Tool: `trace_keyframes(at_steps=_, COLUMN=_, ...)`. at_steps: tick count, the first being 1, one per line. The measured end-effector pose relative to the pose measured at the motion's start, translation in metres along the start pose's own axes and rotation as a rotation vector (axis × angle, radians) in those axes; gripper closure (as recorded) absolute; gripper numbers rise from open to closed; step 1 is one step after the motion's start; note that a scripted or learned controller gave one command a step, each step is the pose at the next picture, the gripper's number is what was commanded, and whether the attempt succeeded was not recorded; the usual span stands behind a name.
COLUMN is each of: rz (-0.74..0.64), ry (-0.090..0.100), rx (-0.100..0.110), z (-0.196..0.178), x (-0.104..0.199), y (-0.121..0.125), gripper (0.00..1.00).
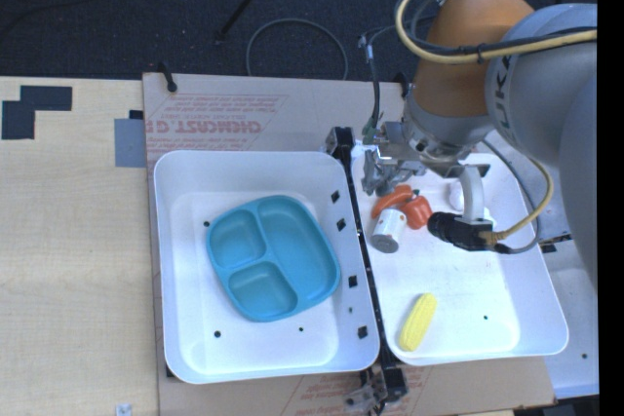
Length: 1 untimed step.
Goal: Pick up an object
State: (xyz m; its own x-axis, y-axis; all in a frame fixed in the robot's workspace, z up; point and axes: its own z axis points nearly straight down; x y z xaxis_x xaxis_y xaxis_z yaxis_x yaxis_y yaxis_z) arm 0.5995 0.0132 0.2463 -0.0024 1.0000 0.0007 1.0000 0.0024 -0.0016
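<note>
Hand hovered low in the right bin, beside an orange-and-white object, its grip impossible to tell, so nothing looked lifted yet; the corn lay nearer the bin's front.

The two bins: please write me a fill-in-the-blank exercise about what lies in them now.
1. The blue tray lies in the ____ bin.
2. The corn in the right bin has the colour ____.
3. The blue tray has ____ compartments.
4. The gripper is above the ____ bin.

Missing words: left; yellow; three; right
</note>
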Motion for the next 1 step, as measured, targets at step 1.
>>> trace_keyframes(at_steps=1, rz=0.0, ry=-0.001, rx=0.001, z=0.0148, x=0.0553, y=0.0074, gripper=1.0)
